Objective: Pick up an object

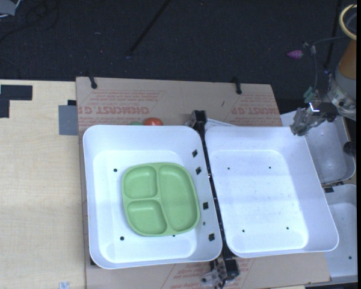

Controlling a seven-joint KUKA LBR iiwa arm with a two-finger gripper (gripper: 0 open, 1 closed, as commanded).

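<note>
Cardboard sheet point(168, 101) under bins: red print, upside down, roughly "CHEMCAST GP" at upper left; same print repeated at upper right, partly cut off; red lettering fragment at bottom edge, unreadable.

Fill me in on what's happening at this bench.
A robot arm is set to pick up an object. Its pincer hangs off the far right corner of the right bin, holding nothing. A green divided plate lies flat in the left bin, untouched. Something small and red sits behind that bin.
</note>
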